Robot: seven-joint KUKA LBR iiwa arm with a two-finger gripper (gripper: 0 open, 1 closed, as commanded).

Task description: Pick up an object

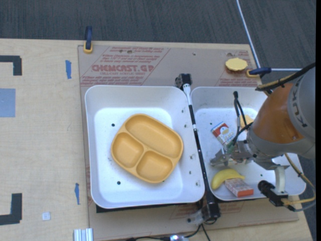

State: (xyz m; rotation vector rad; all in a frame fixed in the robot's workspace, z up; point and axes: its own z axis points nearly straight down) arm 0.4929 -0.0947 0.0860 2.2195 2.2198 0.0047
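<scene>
The right bin [209, 113] holds a yellow banana [226, 176] near its front, with a small red box [238, 187] touching it on the right. A white and red carton [221, 131] lies further back. A yellow item [247, 119] peeks out from behind the arm. My gripper [224, 158] is low in this bin, just above the banana and in front of the carton. The orange-banded wrist [273, 119] hides much of the bin's right half. Nothing shows as lifted.
The left bin [91, 134] holds a yellow three-compartment plate [146, 148]. A black divider clamp [184, 79] sits between the bins at the back. A yellow disc [236, 64] and a blue clamp [259, 72] lie on the board behind the right bin.
</scene>
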